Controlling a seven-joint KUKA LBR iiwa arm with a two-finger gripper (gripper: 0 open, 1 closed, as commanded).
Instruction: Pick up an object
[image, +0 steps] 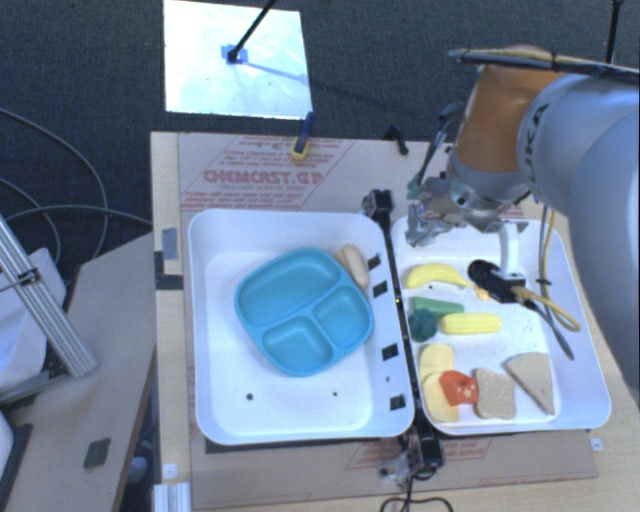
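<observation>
Pincer (428, 225) above the far corner of the right bin (585, 380), just beyond the banana (436, 274); its opening cannot be told. Nearer than the banana lie corn (470, 323), a tomato slice (459, 387) and bread (494, 393). Left of it, a blue tray (303, 310).

Cardboard sheet (270, 170) with red print lies under two white bins (215, 400), up-left of tool (428, 228). Shiny square plate (235, 60) farther up-left of tool, on dark carpet (80, 60). Grey cables (60, 210) far left of tool. Aluminium profile (40, 300) far left, lower than tool. Black clips (385, 320) along seam between bins, below-left of tool.
</observation>
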